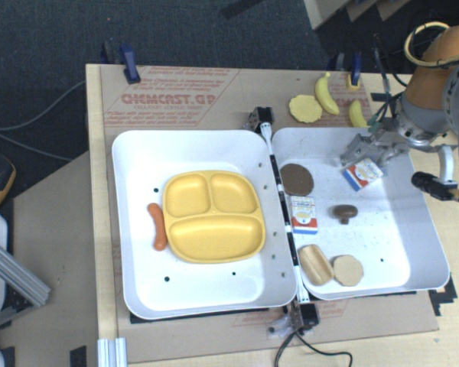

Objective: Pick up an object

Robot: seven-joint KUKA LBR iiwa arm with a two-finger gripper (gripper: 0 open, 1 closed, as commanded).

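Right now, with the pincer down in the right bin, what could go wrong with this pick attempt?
1. The pincer sits over the small white, red and blue carton, which lies tilted; it may get pushed aside rather than gripped.
2. The carton lies near the right bin's back wall, so a nudge could jam it there.
3. The brown disc and small brown knob lie close by; a sliding carton might knock them.

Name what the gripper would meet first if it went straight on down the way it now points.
Probably the small red, white and blue carton lying right under the gripper in the right bin; height above it is unclear.
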